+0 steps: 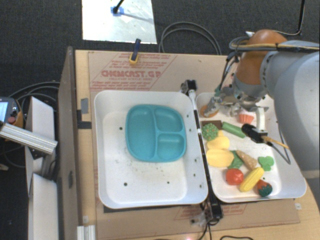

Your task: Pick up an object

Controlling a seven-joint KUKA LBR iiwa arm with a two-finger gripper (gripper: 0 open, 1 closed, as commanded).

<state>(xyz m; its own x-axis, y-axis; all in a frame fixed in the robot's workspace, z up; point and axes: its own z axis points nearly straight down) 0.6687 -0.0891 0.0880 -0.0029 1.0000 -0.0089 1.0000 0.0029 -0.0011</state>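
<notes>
The left white bin (pixel 107 149) holds a teal sectioned plastic tray (pixel 155 133). In the right white bin (pixel 295 184) lie toy foods: green broccoli (pixel 210 131), yellow lemon (pixel 220 157), red tomato (pixel 234 176), yellow corn cob (pixel 251 178). The gripper (pixel 216 105) hangs low at the far corner of this bin; whether it is open or closed cannot be told. No object looks lifted yet, so the pick remains.

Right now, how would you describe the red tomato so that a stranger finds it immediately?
Look in the right white bin, the one crowded with toy food. Near its front edge, the tomato lies just below the yellow lemon and left of the corn cob. It is the only round, plain red piece there.
</notes>
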